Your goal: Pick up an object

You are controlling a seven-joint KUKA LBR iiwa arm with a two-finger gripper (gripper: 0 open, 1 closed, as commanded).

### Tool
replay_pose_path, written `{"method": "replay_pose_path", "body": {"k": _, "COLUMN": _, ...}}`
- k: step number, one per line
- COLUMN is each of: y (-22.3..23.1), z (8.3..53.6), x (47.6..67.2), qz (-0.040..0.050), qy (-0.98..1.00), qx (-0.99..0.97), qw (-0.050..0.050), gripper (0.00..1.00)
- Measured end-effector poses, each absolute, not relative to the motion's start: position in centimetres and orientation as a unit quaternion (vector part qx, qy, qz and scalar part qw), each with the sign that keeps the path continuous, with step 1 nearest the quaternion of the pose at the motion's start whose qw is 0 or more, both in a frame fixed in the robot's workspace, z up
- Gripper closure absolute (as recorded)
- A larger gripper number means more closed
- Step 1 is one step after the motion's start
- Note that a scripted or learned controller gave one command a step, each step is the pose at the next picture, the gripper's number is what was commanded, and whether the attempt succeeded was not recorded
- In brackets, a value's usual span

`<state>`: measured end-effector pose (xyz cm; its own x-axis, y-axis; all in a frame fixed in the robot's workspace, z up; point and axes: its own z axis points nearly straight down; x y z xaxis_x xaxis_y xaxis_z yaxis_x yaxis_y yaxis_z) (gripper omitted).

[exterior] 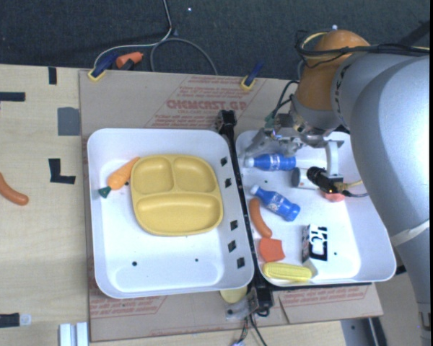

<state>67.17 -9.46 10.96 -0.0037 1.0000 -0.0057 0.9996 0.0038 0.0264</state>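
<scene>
Blue bottle (273, 163) beneath the gripper (280, 141) looks light, stiff and slippery; grasp mid-body; finger state impossible to tell

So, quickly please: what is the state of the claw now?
Claw: cannot be told; it sits low over the blue bottle in the right bin.
</scene>
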Motion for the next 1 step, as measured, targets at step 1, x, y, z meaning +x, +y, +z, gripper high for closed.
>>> {"method": "replay_pose_path", "body": {"k": 1, "y": -11.02, "z": 8.83, "x": 62.63, "qz": 0.0006, "qy": 0.708, "qx": 0.706, "qw": 0.001, "gripper": 0.00}}
